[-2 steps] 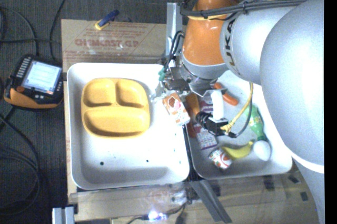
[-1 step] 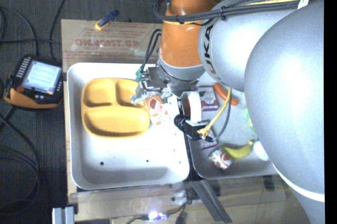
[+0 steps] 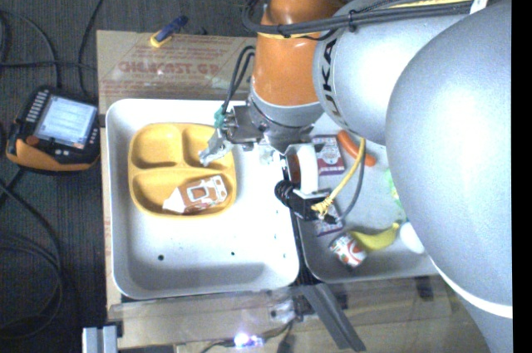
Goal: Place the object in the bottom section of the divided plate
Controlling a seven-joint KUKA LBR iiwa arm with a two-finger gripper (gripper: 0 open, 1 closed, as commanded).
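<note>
The gripper (image 3: 218, 142) hangs with fingers spread and bare over the yellow divided plate (image 3: 150, 145) in the left white bin (image 3: 199, 260), the packet (image 3: 199, 194) lying in the plate's bottom section, dark carpet around the bench.

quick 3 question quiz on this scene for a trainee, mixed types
1. True or false: the packet lies in the bottom section of the yellow plate.
2. Which bin holds the plate? A. left bin B. right bin
3. Fill in: the gripper hovers over the plate's ____ edge.

Key: 1 true; 2 A; 3 right.
</note>
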